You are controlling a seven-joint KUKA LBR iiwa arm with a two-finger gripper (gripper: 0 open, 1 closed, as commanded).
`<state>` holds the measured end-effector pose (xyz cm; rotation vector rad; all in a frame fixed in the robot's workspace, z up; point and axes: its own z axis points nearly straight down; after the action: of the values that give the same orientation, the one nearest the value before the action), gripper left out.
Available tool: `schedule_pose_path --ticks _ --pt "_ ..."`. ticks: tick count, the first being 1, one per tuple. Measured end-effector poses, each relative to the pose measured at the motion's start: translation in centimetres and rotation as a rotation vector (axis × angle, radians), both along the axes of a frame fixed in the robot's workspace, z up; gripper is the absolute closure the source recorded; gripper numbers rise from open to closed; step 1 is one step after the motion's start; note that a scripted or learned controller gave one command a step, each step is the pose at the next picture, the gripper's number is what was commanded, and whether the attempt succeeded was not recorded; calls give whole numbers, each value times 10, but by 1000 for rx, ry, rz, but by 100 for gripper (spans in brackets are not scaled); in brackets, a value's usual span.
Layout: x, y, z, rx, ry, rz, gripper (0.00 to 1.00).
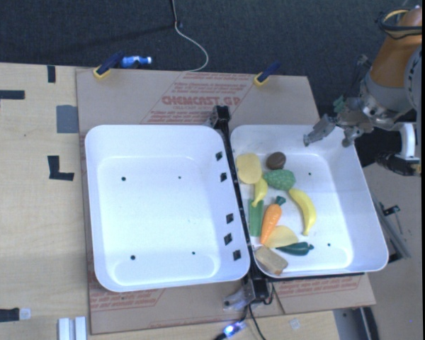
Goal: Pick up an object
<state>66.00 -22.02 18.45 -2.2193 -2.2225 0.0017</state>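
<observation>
Camera view has the pincer (pixel 331 129) hanging over the far right corner of the right bin (pixel 354 190), fingers spread apart with nothing between them. Every toy lies toward the bin's left wall and nearer the camera; the closest, a brown ball (pixel 275 161), sits down-left of it, the banana (pixel 303 210) beyond, long axis running away from the divider
</observation>
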Motion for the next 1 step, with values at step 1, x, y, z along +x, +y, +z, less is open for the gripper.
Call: schedule_pose_path --ticks 1 --pt "-10 63 -107 2 6 5 0"
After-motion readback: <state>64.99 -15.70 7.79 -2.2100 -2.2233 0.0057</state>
